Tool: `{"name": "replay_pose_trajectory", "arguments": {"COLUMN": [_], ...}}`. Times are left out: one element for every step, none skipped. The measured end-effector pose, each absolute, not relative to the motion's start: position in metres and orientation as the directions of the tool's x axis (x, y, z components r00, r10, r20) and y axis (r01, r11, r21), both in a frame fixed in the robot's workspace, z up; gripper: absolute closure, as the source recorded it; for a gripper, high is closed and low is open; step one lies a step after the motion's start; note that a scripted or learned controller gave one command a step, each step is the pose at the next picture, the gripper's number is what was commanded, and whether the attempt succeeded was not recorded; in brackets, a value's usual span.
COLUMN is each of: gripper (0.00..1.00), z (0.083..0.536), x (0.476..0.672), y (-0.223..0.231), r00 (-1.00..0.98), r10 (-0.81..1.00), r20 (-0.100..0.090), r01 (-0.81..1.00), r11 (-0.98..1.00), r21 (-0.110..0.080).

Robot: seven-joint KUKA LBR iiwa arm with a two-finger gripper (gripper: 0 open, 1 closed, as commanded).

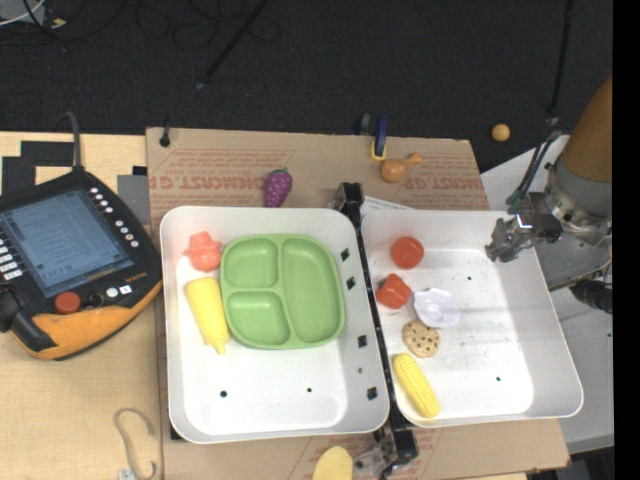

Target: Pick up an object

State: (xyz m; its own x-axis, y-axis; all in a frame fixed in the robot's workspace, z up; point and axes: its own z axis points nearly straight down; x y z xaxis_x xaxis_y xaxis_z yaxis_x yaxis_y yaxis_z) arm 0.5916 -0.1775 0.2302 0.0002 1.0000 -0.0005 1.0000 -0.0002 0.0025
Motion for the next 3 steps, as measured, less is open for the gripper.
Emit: {"name": "replay_pose_trajectory", "arguments": {"gripper": [1.00,1.00,1.00], "z": [0.220,0.231,0.219], "x": [0.582,0.564,0.550], "y": [-0.124,-0.071,-0.020], "r00": [-0.003,-0.003,-0.003], "r10": [1.000,1.000,1.000], "r20": [0.003,0.003,0.002], "r01": [1.000,1.000,1.000], "r11": [0.003,0.003,0.003], "r21": [-0.004,-0.004,-0.005]}}
